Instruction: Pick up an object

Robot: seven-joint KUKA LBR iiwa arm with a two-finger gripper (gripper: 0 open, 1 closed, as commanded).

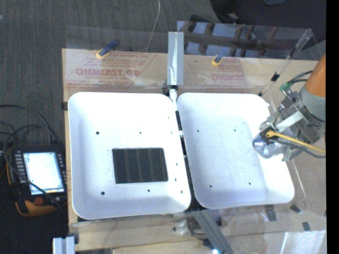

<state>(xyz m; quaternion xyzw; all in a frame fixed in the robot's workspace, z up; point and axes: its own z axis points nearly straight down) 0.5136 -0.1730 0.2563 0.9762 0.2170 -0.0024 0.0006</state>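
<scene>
Bench [79, 67]: sitting on dark carpet, wood w/ clear sheet. L bin [95, 115]: holding a dark ribbed panel [140, 165], wide white floor lying open round it. R bin [222, 142]: floor lying open. My gripper [275, 136]: hovering at R bin's right rim; fingers open or shut, can't tell. Small shiny object [263, 146]: sitting just beside my tips.

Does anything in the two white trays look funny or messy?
Nothing looks spilled or broken. A dark ribbed mat lies flat and straight in the left bin. The gripper sits low at the right bin's right edge, over something shiny that is too blurry to name.
</scene>
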